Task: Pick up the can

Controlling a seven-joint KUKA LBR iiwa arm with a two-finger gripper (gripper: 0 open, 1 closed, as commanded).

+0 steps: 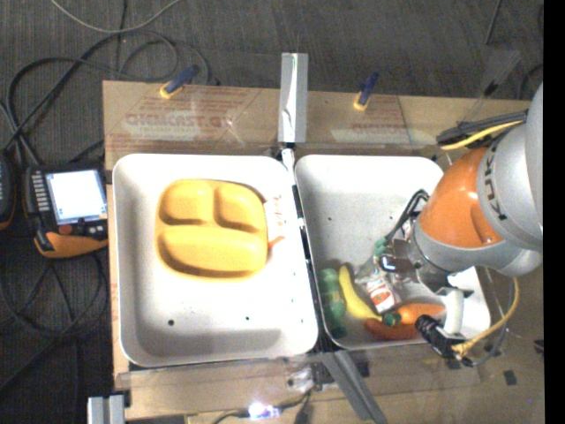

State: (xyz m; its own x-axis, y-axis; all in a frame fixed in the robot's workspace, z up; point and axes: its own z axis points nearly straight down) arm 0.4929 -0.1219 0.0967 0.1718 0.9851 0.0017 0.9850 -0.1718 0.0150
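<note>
Yellow tray (212,228) in left bin (132,325) | can (378,291), banana (353,294) in right bin (353,184)

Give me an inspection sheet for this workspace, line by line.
Surface: bench bearing two white bins, left bin and right bin.
Job's things: can lying in the right bin's near corner, beside the banana.
Clutter: yellow tray in the left bin; green item and orange item by the can.
Tool: tool low over the can pile; finger state hidden by the arm.
Cables: loose cables on the floor behind the bench.
Surroundings: pendant left of the bench; carpet floor.
</note>
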